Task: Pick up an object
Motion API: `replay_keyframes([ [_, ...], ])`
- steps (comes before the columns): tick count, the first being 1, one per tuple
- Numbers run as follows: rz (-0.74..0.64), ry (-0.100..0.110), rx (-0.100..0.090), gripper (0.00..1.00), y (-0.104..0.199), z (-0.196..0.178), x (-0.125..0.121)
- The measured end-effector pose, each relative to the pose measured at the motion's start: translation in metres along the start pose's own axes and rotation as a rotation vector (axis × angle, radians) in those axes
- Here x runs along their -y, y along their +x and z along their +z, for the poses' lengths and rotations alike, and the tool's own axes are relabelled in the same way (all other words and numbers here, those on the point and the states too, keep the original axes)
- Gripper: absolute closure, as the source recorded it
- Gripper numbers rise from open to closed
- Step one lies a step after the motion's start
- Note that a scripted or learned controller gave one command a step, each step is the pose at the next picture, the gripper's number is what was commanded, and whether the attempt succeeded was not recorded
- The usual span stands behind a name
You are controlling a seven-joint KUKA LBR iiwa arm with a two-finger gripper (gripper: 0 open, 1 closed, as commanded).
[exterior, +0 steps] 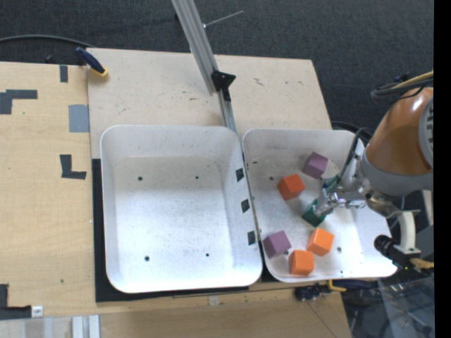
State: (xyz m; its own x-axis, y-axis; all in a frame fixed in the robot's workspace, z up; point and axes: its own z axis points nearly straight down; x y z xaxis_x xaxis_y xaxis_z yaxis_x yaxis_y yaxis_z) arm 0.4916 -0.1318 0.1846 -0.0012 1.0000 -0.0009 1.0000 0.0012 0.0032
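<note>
The claw [325, 204] sits low in the right bin [366, 259], closed on a dark green block [312, 215] held between its fingers near the bin's middle. Around it lie two purple blocks [316, 165] [277, 243] and three orange blocks [290, 186] [320, 241] [301, 262]. The left bin [173, 206] stands beside it on the tabletop [162, 90].

A grey metal rail [199, 41] is laid slanting across the wooden bench [162, 90]. Grey tape patches [79, 117] are stuck at its left.
</note>
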Motion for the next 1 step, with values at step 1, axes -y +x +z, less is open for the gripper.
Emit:
replay_keyframes([
  [1, 0.000, -0.002, 0.001, 1.00, -0.0069, -0.0601, -0.0045],
])
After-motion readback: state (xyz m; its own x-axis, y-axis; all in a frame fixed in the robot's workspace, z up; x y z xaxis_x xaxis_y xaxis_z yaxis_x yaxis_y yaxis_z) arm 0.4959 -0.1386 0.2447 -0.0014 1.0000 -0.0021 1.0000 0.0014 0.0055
